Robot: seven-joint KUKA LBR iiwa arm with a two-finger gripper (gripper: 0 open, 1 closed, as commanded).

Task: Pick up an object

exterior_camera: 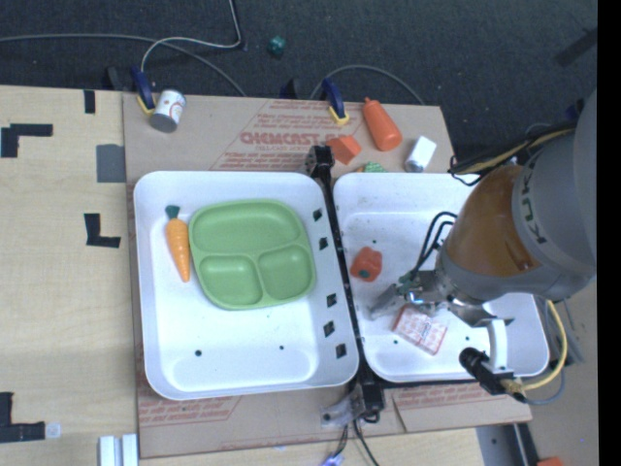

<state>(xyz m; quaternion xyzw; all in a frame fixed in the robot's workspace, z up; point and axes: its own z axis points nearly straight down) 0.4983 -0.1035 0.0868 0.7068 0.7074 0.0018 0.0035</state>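
In the right bin (388, 194) lie a small orange-red toy fruit (366, 264) near the left wall and a flat red-and-white packet (421, 331) near the front. My gripper (400, 295) hangs low over the bin floor, between the fruit and the packet, just above the packet's upper edge. Its grey fingers point left toward the bin divider. The orange-banded wrist (490, 229) covers the bin's right part. In the left bin (155, 260) a green divided plate (254, 252) rests beside a toy carrot (178, 244).
Behind the bins on the cardboard sit an orange bottle-shaped toy (381, 124), a small orange block (345, 149), a white cube (420, 152) and a small can (168, 109). Blue clamps (337, 105) hold the board's far edge. Cables run along the arm's right side.
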